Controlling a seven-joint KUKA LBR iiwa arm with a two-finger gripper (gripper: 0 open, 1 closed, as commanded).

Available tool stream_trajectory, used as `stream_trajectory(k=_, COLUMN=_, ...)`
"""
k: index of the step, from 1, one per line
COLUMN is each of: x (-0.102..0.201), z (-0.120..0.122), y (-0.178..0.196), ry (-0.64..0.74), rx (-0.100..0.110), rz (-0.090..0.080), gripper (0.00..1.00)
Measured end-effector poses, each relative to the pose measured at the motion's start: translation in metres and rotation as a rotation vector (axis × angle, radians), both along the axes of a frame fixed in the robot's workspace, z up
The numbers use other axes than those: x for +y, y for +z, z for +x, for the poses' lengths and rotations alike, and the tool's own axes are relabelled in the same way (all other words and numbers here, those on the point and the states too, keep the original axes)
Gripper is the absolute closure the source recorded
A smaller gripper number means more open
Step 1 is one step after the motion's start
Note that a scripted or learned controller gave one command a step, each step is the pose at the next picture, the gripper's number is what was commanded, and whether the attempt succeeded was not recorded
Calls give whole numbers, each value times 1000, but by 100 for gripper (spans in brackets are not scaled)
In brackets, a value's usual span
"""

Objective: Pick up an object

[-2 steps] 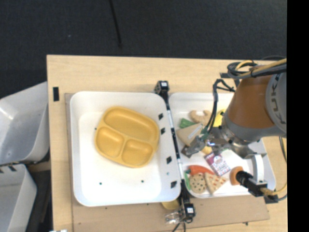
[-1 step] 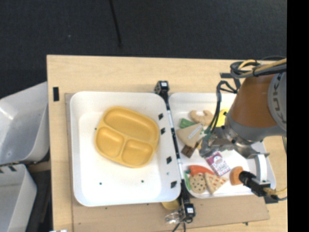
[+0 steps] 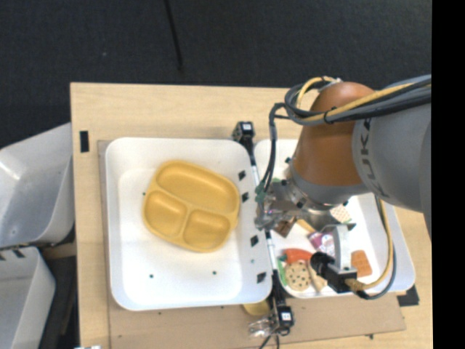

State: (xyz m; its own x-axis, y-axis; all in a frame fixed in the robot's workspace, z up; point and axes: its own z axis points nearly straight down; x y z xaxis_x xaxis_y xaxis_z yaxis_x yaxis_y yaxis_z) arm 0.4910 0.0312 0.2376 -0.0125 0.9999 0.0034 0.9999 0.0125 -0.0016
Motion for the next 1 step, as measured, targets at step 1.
stream_trajectory(k=1, x=77, z=2, y=211, ry=-4, rx=-14, rz=-1, gripper=100)
